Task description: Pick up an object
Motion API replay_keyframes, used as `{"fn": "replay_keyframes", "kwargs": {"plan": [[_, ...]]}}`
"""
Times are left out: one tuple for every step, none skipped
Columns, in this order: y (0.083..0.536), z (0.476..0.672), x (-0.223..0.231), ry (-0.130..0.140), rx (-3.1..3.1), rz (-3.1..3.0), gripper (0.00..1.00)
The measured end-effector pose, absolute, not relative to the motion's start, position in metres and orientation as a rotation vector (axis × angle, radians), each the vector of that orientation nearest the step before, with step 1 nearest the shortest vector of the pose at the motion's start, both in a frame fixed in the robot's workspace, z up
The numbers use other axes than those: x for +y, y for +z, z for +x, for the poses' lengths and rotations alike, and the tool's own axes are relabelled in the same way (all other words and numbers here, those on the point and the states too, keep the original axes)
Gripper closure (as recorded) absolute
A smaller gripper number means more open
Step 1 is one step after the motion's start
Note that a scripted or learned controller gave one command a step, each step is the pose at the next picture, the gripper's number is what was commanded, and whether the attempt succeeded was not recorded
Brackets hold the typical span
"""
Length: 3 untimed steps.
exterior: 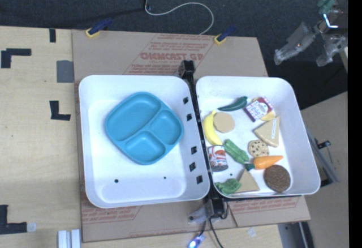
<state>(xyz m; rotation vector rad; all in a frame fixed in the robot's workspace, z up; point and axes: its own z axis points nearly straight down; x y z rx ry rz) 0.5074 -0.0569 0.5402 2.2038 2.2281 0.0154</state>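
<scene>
While the toy food (249,145) fills the right bin, the fingers (308,47) (spread, holding nothing) hang well apart.

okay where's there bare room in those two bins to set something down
Left bin: bare floor along the near wall, below the blue divided plate. Right bin: a bare strip by its far wall, above the green pepper. Its lower half is crowded, from banana to brown cookie.

I'm seen from one camera fixed above the bench, looking down at a slant. The left bin (93,128) and right bin (300,128) sit mid-frame, fairly near, and my gripper (308,43) enters at the upper right.
</scene>
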Motion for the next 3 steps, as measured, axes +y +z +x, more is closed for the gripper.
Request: {"fn": "replay_keyframes", "kwargs": {"plan": [[0.543,0.51,-0.061,-0.001,2.223,2.218,1.0],[0.419,0.484,-0.005,-0.015,2.235,2.223,1.0],[0.386,0.483,0.044,-0.006,2.23,2.218,1.0]]}}
